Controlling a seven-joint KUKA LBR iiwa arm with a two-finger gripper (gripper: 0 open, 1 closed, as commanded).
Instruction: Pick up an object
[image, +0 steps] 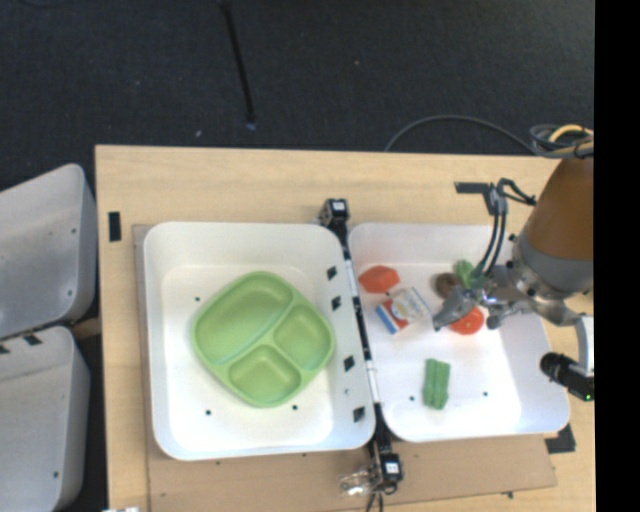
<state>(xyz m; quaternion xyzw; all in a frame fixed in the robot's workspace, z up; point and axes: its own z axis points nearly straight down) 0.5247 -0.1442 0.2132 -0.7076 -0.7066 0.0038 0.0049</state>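
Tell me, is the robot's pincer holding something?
It cannot be told. The pincer is down over a red-orange object in the right bin, but the view is too blurry to show a hold.

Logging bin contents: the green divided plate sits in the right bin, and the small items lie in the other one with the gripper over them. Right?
Not quite. The camera view shows the green divided plate in the left bin. The small items, such as the green block, lie in the right bin, with the gripper over them.

Right bin's (540, 415) front stays open around the green block (436, 384); items crowd its middle.
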